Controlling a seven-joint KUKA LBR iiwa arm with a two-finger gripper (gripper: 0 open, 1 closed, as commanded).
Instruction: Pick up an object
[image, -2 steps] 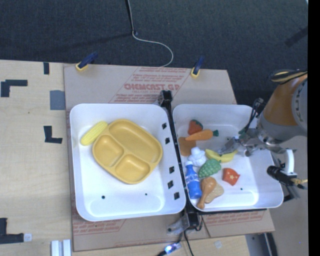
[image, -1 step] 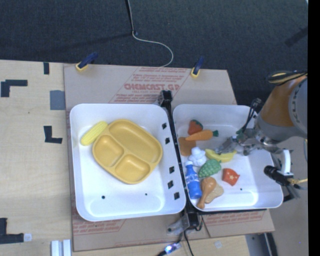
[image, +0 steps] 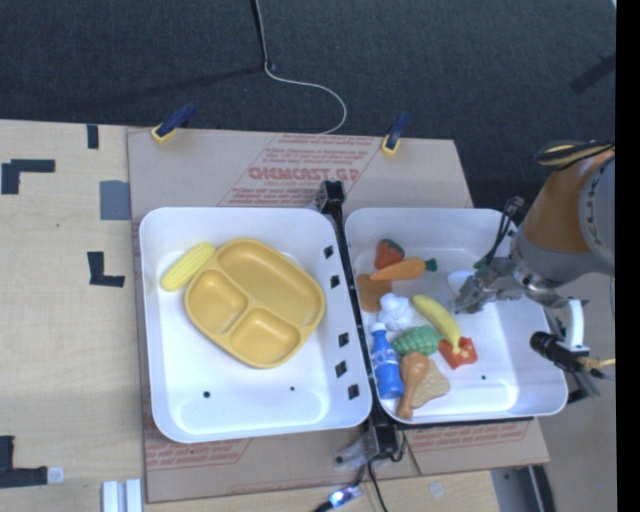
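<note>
The right bin (image: 500, 395) holds several toy foods: a carrot (image: 398, 269), a yellow banana (image: 438, 317), a red pepper piece (image: 459, 351), a green vegetable (image: 417, 341), a blue bottle (image: 384, 362), a white piece (image: 395, 310) and a tan drumstick (image: 421, 381). My gripper (image: 472, 297) hangs low over the right part of this bin, just right of the banana's upper end. Nothing shows between its fingers. The grey arm with its orange band (image: 560, 215) comes in from the right.
The left bin (image: 200, 405) carries a yellow divided tray (image: 254, 300) and a corn cob (image: 187, 265) at its upper left. A black divider (image: 345, 300) runs between the bins. Both sit on brown cardboard (image: 290, 165) held by clamps.
</note>
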